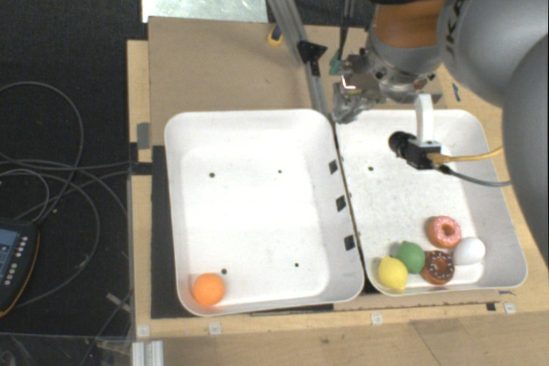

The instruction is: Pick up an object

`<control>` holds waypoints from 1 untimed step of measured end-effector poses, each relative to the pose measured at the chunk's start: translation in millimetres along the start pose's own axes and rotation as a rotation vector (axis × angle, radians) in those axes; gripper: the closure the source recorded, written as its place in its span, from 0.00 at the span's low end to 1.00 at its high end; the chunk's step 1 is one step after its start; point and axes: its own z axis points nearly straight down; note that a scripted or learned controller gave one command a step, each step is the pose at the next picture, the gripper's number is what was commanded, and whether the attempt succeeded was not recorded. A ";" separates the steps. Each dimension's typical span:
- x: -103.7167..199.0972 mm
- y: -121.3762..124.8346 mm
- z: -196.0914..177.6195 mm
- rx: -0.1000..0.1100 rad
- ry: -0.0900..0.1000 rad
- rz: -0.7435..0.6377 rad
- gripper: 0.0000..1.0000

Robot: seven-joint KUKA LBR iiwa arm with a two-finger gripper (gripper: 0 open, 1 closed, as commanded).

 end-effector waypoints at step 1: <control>53.5 -5.0 -0.2 -0.001 0.001 -0.001 1.00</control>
